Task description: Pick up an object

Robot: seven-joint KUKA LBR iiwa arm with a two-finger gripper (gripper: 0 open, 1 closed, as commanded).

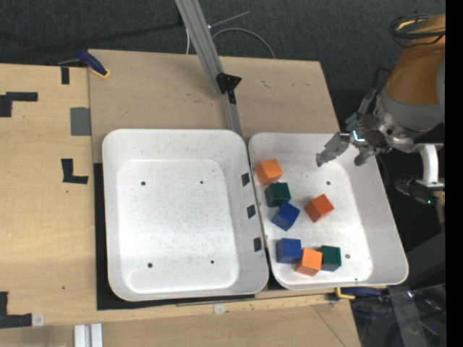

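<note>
Hovering near the right bin's (376,194) far right corner, the gripper (346,150) is showing its fingers spread wide, w/ nothing between them. Pick isn't done yet; all blocks are lying in the bin, nearest being the red-orange block (319,207).

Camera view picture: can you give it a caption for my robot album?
Robot tool open above the right bin of orange, green and blue blocks.

A light wooden bench (181,92) seen from above carries two shallow white bins side by side, touching: the left bin (177,212) and the right bin (362,215). A blue-and-yellow clamp (94,63) sits near its upper-left corner.
</note>
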